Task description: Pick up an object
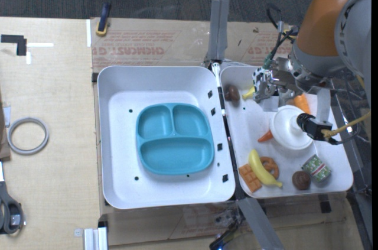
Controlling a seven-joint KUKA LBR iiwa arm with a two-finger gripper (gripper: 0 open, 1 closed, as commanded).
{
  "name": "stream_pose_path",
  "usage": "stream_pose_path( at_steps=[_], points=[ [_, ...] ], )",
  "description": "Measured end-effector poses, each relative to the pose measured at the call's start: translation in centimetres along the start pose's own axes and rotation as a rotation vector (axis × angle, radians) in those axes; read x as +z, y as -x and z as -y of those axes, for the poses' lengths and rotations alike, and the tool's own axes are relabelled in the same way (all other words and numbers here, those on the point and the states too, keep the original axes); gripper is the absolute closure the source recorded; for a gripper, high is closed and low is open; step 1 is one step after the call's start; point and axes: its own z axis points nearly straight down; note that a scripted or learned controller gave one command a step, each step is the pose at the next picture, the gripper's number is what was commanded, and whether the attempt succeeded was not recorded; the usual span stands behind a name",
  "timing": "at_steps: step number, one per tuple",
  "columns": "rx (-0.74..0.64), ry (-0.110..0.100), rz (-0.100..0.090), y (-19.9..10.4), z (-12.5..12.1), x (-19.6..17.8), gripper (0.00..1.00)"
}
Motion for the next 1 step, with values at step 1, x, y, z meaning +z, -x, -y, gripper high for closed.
stream_pose_path(
  at_steps=[1],
  points=[
    [0.016,-0.002,0.0,2.69,-3.44,1.69,1.0]
  ],
)
